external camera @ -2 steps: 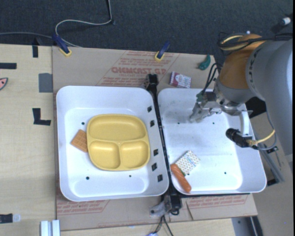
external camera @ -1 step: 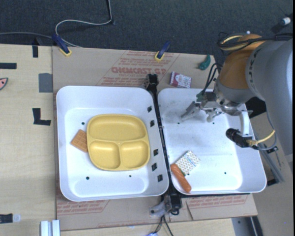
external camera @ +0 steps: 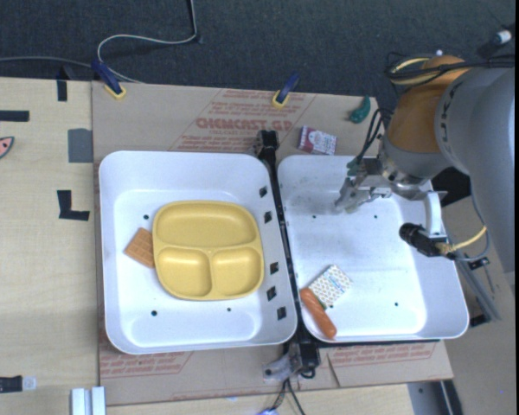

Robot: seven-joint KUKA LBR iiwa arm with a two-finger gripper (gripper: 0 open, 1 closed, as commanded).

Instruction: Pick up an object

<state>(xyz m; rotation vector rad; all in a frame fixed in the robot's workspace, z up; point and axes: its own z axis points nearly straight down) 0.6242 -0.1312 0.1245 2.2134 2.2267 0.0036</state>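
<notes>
The grey arm (external camera: 467, 128) reaches in from the right of the frame, its orange band at upper right, and its end effector (external camera: 353, 195) hangs low over the upper part of the right bin (external camera: 398, 318). Whether it is open or closed cannot be told from this angle, and nothing is seen in its grasp. At the lower left corner of that bin lie an orange carrot-like piece (external camera: 318, 312) and, just beside it, a small patterned packet (external camera: 330, 285), both well apart from the end effector. In the left bin (external camera: 130, 318) a yellow divided plate (external camera: 209, 249) sits near the centre, with a tan cracker-like piece (external camera: 141, 248) touching its left edge. Cardboard (external camera: 199, 115) covers the worktop under both bins.
</notes>
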